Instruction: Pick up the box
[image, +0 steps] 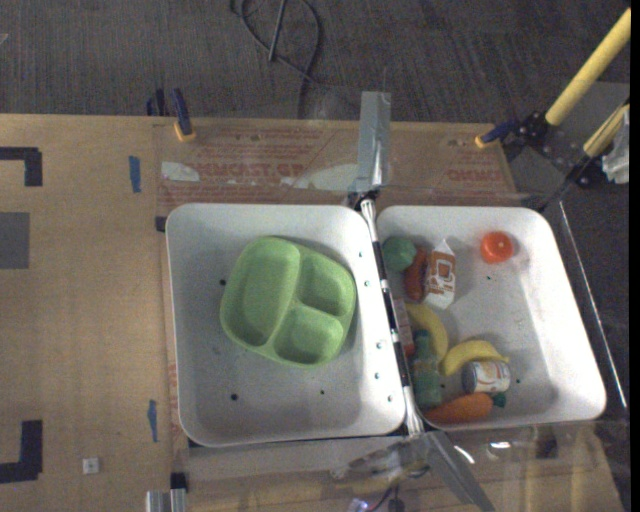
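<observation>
Nearest the camera, along the front wall of the right shallow white bin (560, 300), lies an orange toy carrot (460, 408), with a small printed can (486, 376) on its side just behind it and a dark green bottle-like toy (427, 372) to the left. A yellow toy banana (472, 352) curves just above the can, and a second yellow piece (429, 323) lies near the dividing wall. Further back sits the small white and red carton box (441, 273), tilted, touching a red-brown toy (416, 276) on its left; a round dark green toy (398, 252) lies beside that. An orange round cap-like object (497, 246) rests apart toward the back right corner.

The left shallow white bin (200, 330) holds a light green divided plastic plate (289, 300) with three compartments. Both bins stand on the light brown wooden tabletop (80, 300), marked with blue tape strips (135, 173) and black squares. I cannot tell the state of the claw.
</observation>
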